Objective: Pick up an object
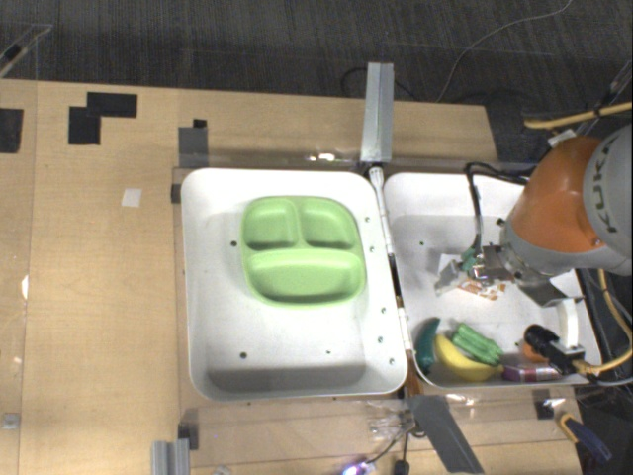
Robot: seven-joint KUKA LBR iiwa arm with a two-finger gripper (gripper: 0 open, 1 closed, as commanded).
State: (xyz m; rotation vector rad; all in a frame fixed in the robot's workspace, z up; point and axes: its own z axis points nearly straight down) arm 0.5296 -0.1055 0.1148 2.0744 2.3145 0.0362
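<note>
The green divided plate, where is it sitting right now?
In the camera view, the green divided plate lies in the left white bin, toward its upper middle. The gripper is over the right bin, away from it.

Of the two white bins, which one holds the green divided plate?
The left bin. The green three-compartment plate lies in it, while the right bin holds the small toys and the gripper.

Pale wooden bench with black patches; dark carpet floor behind.
</note>
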